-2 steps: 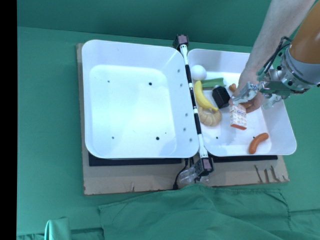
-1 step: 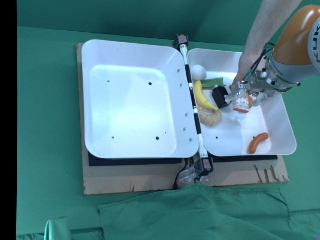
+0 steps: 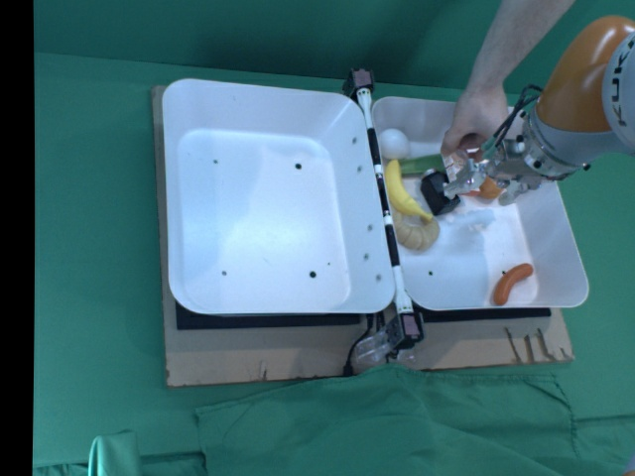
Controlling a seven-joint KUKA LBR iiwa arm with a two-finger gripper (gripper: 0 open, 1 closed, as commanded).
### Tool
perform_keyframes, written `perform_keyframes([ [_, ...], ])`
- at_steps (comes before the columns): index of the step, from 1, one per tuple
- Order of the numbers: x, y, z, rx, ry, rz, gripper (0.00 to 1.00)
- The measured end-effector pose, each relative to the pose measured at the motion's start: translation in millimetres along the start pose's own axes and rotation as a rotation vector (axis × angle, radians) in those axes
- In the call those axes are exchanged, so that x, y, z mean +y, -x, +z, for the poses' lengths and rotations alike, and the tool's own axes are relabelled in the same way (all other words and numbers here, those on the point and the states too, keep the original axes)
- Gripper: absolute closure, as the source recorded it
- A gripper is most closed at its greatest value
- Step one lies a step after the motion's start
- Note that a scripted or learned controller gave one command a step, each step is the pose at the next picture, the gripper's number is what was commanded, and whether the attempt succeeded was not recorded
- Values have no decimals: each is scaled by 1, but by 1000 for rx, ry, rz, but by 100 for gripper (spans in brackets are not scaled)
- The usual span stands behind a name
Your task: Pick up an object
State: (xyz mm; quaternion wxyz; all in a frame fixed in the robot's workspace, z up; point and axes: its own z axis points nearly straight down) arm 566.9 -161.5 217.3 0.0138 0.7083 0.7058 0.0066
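Note:
The right bin (image 3: 562, 262) holds several objects: a white ball (image 3: 395, 143), a yellow banana (image 3: 401, 190), a tan ring-shaped pastry (image 3: 418, 232), a black block (image 3: 437, 188), a green strip (image 3: 421, 165), a crumpled white piece (image 3: 477, 220) and an orange-red sausage (image 3: 513, 283). My gripper (image 3: 465, 178) hangs low over the upper middle of this bin, right beside the black block. An orange object (image 3: 487, 190) peeks out just under the gripper. A person's hand (image 3: 476, 117) reaches in from the top right and touches the gripper's upper side.
The left bin (image 3: 260, 94) lies beside the right one, with a black-and-white divider bar (image 3: 384, 201) between them. Both bins rest on a brown board (image 3: 248, 360) on green cloth. The person's forearm (image 3: 531, 13) crosses above the right bin's far edge.

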Motion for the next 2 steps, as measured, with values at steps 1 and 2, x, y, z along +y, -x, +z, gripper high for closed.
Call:
perform_keyframes([
  [1,-3,0,-5,5,-15,4,100],
  [2,46,-44,-100,7,-13,-7,100],
])
